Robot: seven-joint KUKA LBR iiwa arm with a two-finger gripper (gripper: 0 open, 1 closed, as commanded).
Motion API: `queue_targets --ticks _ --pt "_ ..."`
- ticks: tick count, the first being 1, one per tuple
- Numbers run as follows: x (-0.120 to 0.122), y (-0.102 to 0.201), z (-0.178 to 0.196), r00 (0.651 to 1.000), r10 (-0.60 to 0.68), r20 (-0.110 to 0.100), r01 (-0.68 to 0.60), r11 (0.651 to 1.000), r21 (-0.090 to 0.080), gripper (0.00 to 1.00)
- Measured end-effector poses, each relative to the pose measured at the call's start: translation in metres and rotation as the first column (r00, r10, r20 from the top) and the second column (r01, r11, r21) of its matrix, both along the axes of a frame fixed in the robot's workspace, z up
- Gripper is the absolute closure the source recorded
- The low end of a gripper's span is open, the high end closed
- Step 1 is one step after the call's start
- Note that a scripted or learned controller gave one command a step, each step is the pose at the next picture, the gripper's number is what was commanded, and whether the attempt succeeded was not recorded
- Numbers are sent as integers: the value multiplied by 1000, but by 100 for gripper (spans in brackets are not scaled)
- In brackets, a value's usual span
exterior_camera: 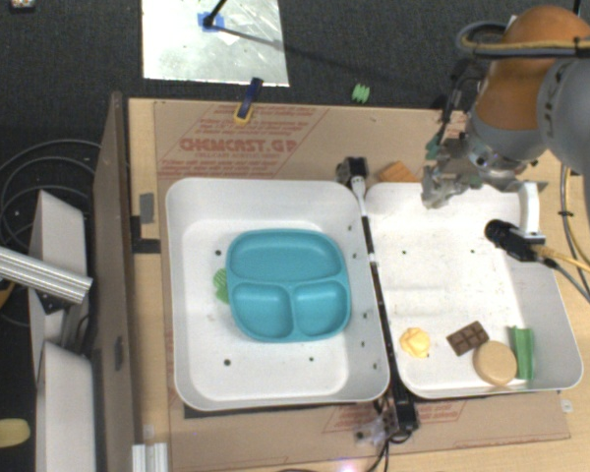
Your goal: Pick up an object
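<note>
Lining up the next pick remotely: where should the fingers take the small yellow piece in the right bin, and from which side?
Take the yellow piece across its rounded body, coming straight down from above. It lies low on the right bin floor, a little apart from the brown block to its right. I would probably close the fingers along the near-far line, since that keeps them off the block. Its exact shape is too small to tell.

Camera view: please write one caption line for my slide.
Gripper over the right bin; blue tray in the left bin.
</note>
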State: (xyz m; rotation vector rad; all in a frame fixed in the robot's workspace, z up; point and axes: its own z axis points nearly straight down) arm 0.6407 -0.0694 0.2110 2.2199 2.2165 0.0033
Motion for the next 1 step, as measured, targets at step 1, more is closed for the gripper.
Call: queue_targets --ticks 1 --pt "1 3 10 1000 7 2 -7 1000 1 100"
